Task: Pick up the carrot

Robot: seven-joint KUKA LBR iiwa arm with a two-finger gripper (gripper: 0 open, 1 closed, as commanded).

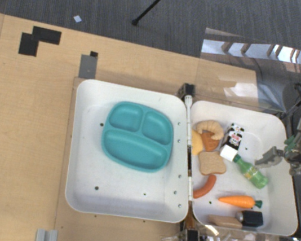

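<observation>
Lying near the front of the right bin (293, 187), the carrot (236, 201) rests on its side, orange body pointing left and green stub to the right. It is free on its long flanks, which makes it a fair target for a pinch across its width. Just in front of it sit a black block (252, 219) and a tan stick (226, 221), close enough to crowd a descent from that side. To its left, a red sausage (204, 187) leans against the bin's inner wall.

Farther back, a slice of bread (212, 164) lies flat, with a green bottle (248, 169) slanting beside it, white cap up-left. Behind those are a croissant (210, 129), a yellow piece (196, 142) and a small black-and-white carton (234, 136).

The left bin (78, 191) holds 1 teal tray (137, 135) with 3 compartments, set roughly in the middle, likely as a drop place for other tasks.

The gripper (272, 156) hangs at the right bin's right edge, above and behind the carrot, well apart from it. The jaws appear spread, with nothing between them. By my reading the reach is only beginning; the arm must come forward and down. Both bins sit on the counter (19, 152).
</observation>
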